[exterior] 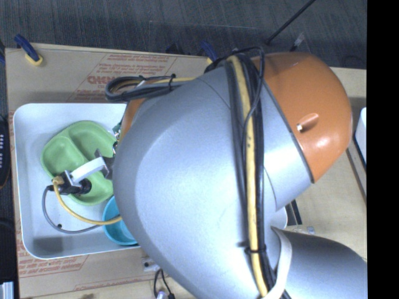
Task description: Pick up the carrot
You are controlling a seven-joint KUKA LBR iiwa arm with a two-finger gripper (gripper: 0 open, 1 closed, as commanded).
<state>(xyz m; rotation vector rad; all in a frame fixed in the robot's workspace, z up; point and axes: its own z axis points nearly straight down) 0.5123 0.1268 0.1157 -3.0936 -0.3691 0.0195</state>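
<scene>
The grey arm with its orange band (318, 123) covers most of the view. At its left edge, a narrow orange-brown sliver (126, 118) peeks out by the left bin's far right corner. It may be the carrot, and the arm hides the rest of it. My gripper (106, 162) is low in the left bin (28, 185), at the right side of a green lumpy object (73, 149). The arm hides most of the gripper.
A blue round container (115, 223) sits at the near right of the left bin, half under the arm. The arm hides the right bin. Blue clamps (28, 48) hold the cardboard at the back edge.
</scene>
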